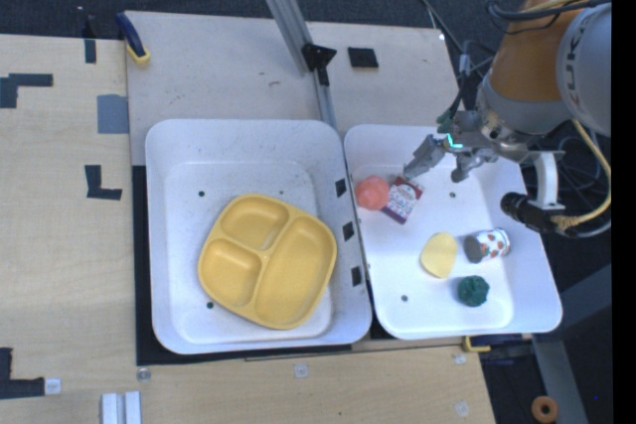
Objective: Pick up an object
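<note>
The jaws [437, 164] hang spread apart and empty over the right bin [517, 313], just above a small red-and-white packet [401, 202] lying beside a pink ball [372, 193]. A yellow divided plate [266, 259] fills the left bin [179, 213].

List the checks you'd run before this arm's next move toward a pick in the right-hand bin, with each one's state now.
1. Gripper over the right bin: ok.
2. A target close by: ok, the red-and-white packet lies just below it.
3. Packet clear of neighbours: not ok, the pink ball touches it.
4. Finger opening: cannot tell.
5. Nothing held yet: cannot tell.
6. Yellow tray lies in the left bin, out of the way: ok.
</note>
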### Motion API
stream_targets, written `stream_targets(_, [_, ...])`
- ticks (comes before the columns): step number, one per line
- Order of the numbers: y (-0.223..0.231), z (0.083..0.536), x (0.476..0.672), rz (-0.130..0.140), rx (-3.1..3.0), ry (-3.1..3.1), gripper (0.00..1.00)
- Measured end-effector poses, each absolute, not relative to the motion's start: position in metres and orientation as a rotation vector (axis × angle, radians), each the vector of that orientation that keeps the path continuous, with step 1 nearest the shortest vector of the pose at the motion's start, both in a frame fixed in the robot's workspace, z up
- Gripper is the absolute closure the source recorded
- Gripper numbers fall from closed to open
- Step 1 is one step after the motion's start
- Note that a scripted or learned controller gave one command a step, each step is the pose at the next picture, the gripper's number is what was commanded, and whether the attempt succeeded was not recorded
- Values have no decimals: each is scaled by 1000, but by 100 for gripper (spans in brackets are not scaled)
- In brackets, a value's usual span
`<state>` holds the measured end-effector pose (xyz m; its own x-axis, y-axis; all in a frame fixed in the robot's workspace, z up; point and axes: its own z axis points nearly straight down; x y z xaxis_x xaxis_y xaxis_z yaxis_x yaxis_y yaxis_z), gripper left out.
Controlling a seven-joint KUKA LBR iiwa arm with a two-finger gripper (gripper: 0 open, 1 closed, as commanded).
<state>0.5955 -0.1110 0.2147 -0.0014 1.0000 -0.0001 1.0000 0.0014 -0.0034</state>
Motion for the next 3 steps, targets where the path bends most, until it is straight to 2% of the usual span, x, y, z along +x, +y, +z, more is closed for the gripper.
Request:
stream_targets(1, [-111, 215, 596, 2, -2219, -2223, 0])
stream_targets(3, [-111, 110, 583, 9, -2216, -2218, 0])
